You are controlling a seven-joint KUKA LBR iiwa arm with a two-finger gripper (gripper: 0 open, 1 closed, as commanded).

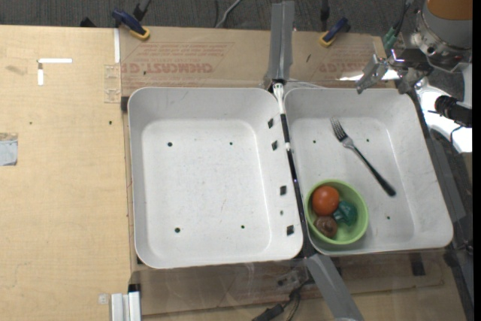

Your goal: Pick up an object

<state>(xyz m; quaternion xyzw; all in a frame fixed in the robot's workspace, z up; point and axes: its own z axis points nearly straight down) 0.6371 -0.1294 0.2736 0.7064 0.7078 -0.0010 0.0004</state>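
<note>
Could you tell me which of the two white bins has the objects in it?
The right bin, nearest the arm: it holds a fork and a green bowl.

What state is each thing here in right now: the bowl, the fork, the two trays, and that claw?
Green bowl: upright in the right bin's near-left corner, holding a red ball, a teal piece and a brown piece.
Fork: lying flat in the right bin, apart from the bowl.
Right bin: holds bowl and fork.
Left bin: bare white floor showing.
Gripper: raised over the right bin's far edge, holding nothing.

Fork (361,156) lies diagonally beside green bowl (338,212).
</note>
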